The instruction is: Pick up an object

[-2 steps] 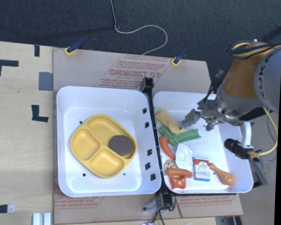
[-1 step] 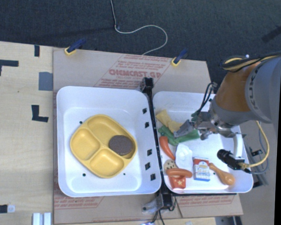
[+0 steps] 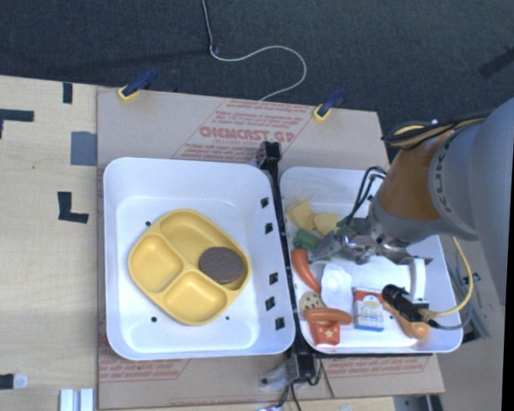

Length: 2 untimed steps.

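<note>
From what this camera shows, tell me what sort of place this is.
Probably a robot test bench: two white bins clamped on cardboard, a grey arm reaching over toy food, and a yellow tray.

Left bin (image 3: pixel 118 236) holds a yellow divided plate (image 3: pixel 188 265), a brown disc (image 3: pixel 221 264) in its right compartment. Both bins sit on cardboard (image 3: pixel 244 131), blue-yellow clamps (image 3: pixel 137 84) at its top corners. White cable (image 3: pixel 248 52) loops over dark floor (image 3: pixel 78 19). Black tape marks (image 3: pixel 68 208) on the bench.
</note>
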{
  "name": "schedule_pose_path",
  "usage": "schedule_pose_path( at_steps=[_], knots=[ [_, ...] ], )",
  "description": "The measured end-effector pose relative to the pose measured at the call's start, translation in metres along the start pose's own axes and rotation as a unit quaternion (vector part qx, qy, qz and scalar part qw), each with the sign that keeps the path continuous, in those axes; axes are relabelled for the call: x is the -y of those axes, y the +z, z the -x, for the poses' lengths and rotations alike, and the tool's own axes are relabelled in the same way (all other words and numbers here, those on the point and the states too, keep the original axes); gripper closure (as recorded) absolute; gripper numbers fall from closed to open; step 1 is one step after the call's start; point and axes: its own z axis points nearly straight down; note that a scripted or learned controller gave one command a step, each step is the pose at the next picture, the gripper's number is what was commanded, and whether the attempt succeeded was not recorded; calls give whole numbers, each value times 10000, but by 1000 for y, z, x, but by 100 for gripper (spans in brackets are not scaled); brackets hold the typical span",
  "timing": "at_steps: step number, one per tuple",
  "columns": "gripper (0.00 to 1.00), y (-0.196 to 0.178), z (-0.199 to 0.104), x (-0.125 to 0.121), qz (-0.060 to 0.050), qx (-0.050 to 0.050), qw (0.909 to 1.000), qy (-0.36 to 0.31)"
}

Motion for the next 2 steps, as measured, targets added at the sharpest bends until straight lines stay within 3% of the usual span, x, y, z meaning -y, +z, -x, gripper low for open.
schedule_pose_path(
  at_steps=[1, 2],
  knots=[
    [100, -13, 0, -1, 14, 6, 10000, 0],
    [100, -54, -1, -1, 15, -2, 10000, 4]
  ],
)
